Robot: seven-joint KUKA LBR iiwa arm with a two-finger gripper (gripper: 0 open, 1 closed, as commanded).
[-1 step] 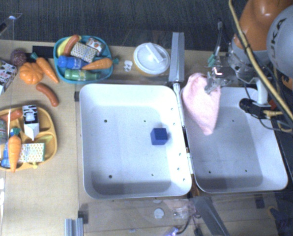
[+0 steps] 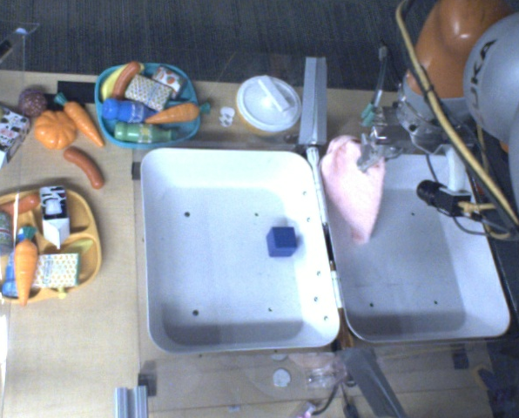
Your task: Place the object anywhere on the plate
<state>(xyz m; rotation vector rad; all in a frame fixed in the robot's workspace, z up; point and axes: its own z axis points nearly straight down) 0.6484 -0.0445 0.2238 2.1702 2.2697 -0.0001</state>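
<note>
Cloth [image 2: 353,190], pink, hangs from gripper [image 2: 374,146], pinched at its top, above left side of right bin [image 2: 434,312]. Plate [image 2: 268,103] sits behind left bin [image 2: 233,320]; I think lift higher 1st, so cloth clears the rim betw. them.

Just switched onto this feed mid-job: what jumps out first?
A pink cloth hangs from the claw, over the left edge of the right bin. A small blue cube sits alone in the left bin, and bright toy food crowds the bench on the far left.
</note>
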